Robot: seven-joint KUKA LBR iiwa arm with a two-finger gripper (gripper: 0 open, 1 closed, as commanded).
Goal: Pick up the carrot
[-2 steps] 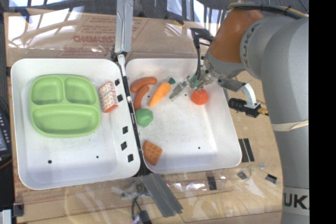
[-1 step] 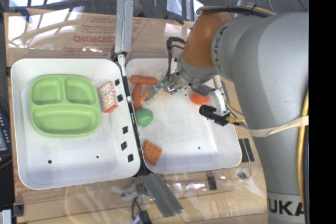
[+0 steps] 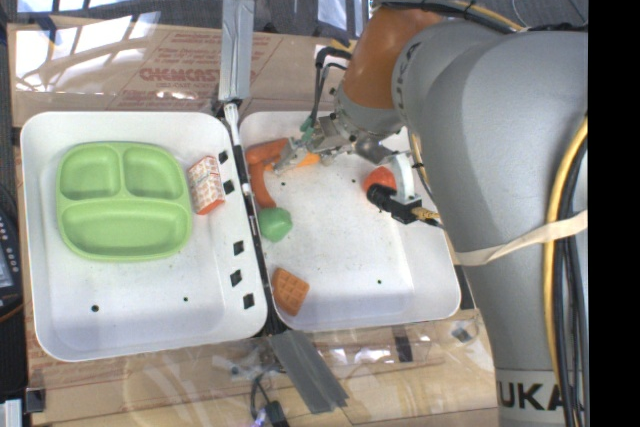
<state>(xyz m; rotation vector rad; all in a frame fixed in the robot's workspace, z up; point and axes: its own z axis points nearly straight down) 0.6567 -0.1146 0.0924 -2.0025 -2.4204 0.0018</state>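
Observation:
The carrot (image 3: 309,158) shows as a short bright orange piece in the right bin (image 3: 400,290), near its back left corner. My gripper (image 3: 298,153) is down at the carrot, reaching in from the right and covering most of it. The grey arm with its orange band hangs over the bin's back right part. Whether the carrot is gripped or only lies under the gripper is not visible.
A red-orange curved item (image 3: 260,171) lies just left of the gripper by the bin's left wall. A green item (image 3: 275,224), a waffle piece (image 3: 290,290) and a red item (image 3: 380,179) share the bin. The left bin (image 3: 60,315) bears a green divided plate (image 3: 122,201) and a small striped packet (image 3: 205,184).

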